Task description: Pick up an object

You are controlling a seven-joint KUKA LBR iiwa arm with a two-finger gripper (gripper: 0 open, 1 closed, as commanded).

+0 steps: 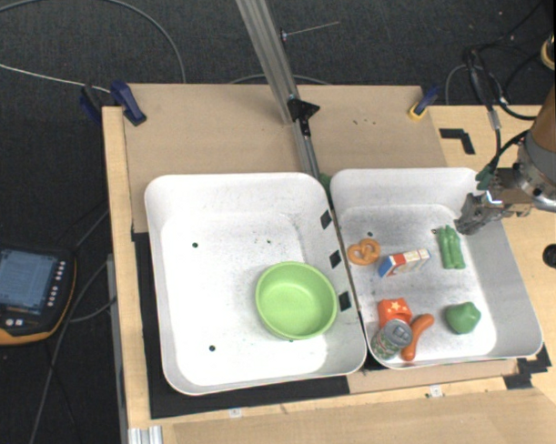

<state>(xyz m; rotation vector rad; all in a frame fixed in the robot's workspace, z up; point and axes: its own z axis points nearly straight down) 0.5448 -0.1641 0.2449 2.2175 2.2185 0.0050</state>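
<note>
The right bin [413,189] holds several small items: a pretzel-shaped orange piece [363,252], a small white, red and blue carton [404,261], a long green piece [452,248], a green pepper-like lump [463,317], an orange box [393,310], a round can [391,337] and an orange carrot-like stick [417,335]. A lime green bowl [295,301] sits in the left bin [214,210]. My gripper [469,215] hangs over the right bin's far right side, just above the long green piece, with nothing seen between its fingers.
A metal pole [277,71] slants down to the seam between the bins. Blue and yellow clamps [128,103] grip the board's back corners. A handheld pendant [25,289] lies off the bench at left.
</note>
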